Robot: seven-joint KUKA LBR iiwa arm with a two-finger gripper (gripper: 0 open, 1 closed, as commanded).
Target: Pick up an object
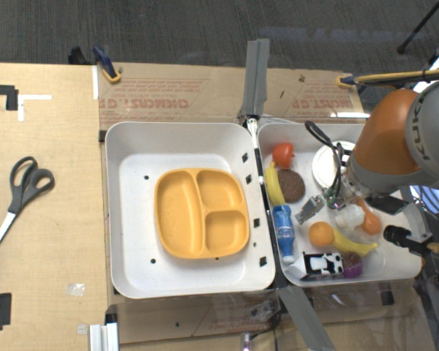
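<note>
The right bin (406,269) holds several objects: a red tomato (282,153), a yellow banana (274,185), a brown round piece (292,186), a blue bottle (282,229), an orange (321,234), a second banana (353,243), a black-and-white item (321,264) and a purple item (352,268). My gripper (326,203) hangs low over the middle of this bin, just above the orange and right of the brown piece. The wrist hides what lies directly under it. Nothing is visibly held.
A white round dish (323,168) lies at the back of the right bin, partly under the arm. The left bin (124,196) carries a yellow divided plate (202,213). Scissors (22,189) lie on the bench at far left.
</note>
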